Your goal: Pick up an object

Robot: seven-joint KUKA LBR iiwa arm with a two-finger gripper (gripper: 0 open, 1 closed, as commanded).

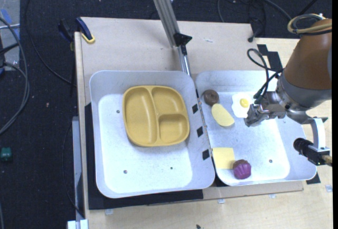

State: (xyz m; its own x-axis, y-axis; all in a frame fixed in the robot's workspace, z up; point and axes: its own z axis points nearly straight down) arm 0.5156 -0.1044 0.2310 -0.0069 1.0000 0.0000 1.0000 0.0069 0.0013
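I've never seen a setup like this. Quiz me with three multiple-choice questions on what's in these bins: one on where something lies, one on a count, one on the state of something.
1. Where does the yellow divided plate lie?
A. left bin
B. right bin
C. on the bench

2. How many food toys lie in the right bin?
A. two
B. five
C. eight

3. The end effector is
A. over the left bin
B. over the right bin, beside the fried egg
C. clamped on the purple toy

Answers: 1 A, the plate sits in the left bin. 2 B, five separate toys there. 3 B, it hangs by the egg.
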